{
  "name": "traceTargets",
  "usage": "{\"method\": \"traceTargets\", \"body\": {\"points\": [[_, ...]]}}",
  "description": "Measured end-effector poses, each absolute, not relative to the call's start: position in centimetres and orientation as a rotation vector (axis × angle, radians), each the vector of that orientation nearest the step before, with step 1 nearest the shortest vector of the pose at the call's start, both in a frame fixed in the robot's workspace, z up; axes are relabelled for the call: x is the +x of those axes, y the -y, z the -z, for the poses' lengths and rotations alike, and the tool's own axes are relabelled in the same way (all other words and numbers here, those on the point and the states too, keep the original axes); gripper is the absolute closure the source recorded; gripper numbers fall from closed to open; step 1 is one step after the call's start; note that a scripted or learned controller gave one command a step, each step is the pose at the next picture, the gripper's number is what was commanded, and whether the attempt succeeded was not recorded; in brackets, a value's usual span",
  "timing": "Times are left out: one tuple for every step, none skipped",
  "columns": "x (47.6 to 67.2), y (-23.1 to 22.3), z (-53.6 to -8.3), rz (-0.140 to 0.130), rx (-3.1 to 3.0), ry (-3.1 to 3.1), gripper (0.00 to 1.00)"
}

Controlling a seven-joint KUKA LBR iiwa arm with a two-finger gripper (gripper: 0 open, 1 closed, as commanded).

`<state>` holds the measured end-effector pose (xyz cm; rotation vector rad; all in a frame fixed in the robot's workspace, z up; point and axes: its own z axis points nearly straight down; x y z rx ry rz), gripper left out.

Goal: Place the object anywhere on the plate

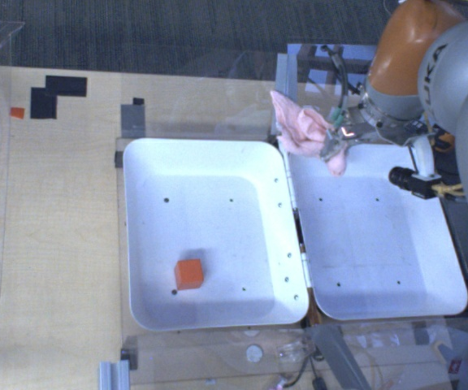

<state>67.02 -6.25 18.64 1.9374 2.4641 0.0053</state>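
Pink cloth (303, 128) pinched at one corner by the hand (337, 135), draping over the right bin (380, 299) rim; apparently light, limp, best gripped at a bunched fold

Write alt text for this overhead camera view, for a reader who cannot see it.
A grey and orange robot arm reaches in from the right, its claw at a crumpled pink cloth by the top edge of the right white bin. A small orange block lies in the left white bin.
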Motion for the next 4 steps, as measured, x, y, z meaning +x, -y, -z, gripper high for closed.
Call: {"method": "traceTargets", "body": {"points": [[67.2,6.1,-22.7,-0.009,1.926,-2.471,1.0],[66.8,1.0,-21.8,-0.006,1.389,-2.81,1.0],[66.3,-3.8,-21.3,-0.006,0.799,-3.03,1.0],[66.5,-9.4,-22.4,-0.008,0.177,-3.124,1.0]]}}
